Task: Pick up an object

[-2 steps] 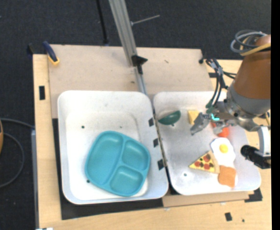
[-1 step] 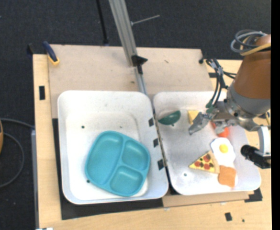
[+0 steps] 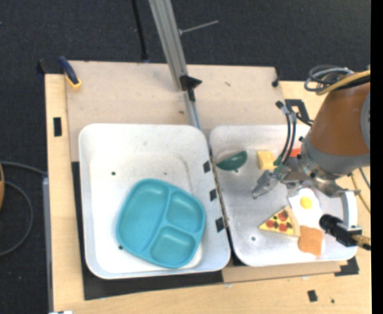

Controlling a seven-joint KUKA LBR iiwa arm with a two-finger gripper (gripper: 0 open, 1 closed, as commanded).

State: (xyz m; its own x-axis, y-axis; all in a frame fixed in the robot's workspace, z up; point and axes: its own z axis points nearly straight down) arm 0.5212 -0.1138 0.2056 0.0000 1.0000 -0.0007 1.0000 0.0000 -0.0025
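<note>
**Hovering Over the Toy Food**

Hanging low in the right bin (image 3: 243, 247), the pincer (image 3: 264, 186) had its fingers slightly apart, gripping nothing. A toy pizza slice (image 3: 279, 222), yellow with red spots, lay just below-right of it. A yellow cheese block (image 3: 265, 159) sat just above, a green bowl-like piece (image 3: 231, 161) to its left.

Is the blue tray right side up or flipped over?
Right side up: the blue tray in the left bin shows its three hollow compartments facing the camera.
</note>
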